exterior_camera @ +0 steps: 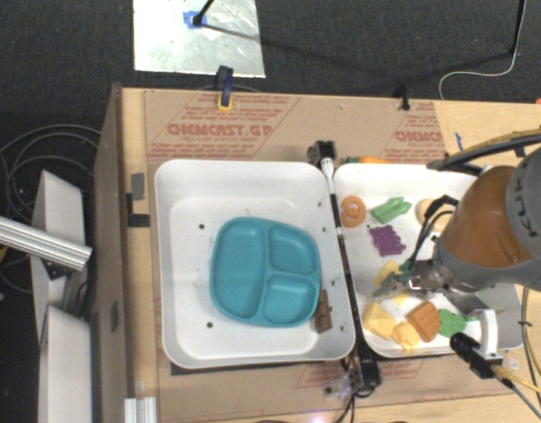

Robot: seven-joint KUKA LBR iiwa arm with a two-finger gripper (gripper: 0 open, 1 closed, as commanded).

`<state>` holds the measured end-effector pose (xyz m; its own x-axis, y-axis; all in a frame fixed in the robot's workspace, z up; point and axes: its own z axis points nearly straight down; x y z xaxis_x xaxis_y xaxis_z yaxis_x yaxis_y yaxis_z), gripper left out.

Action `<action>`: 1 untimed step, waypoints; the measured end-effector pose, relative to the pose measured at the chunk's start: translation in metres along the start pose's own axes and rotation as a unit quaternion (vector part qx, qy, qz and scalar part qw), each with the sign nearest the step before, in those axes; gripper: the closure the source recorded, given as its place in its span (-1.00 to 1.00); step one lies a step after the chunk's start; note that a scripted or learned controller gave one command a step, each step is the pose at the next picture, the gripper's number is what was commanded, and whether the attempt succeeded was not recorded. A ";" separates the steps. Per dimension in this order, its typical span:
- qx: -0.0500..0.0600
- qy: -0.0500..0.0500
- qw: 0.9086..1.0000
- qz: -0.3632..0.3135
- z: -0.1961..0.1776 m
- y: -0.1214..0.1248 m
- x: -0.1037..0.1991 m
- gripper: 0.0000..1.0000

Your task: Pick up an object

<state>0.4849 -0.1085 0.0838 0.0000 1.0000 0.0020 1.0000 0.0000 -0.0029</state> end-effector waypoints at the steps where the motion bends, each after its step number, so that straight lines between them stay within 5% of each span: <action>1: -0.005 -0.003 1.000 -0.002 -0.037 0.054 -0.035 -1.00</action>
<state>0.5392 -0.1432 0.1202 -0.0044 1.0000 -0.0035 1.0000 0.0044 0.0072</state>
